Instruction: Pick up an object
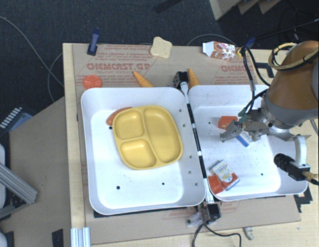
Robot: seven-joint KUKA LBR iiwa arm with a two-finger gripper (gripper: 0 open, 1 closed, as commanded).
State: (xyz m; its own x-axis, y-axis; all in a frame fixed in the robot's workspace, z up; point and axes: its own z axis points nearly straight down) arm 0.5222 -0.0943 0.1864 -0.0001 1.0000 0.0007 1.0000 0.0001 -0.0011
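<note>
approach step, nothing lifted. gripper [241, 133] sits low in the right bin [262, 187], between an orange-red block [227, 122] on its far-left side and a small blue piece [243, 140] just under it. cannot tell how the tool is set (too blurred). a red-white packet [223, 175] lies nearer the bin's front-left corner. next move, as i judge: centre over one item, descend, close.
</note>
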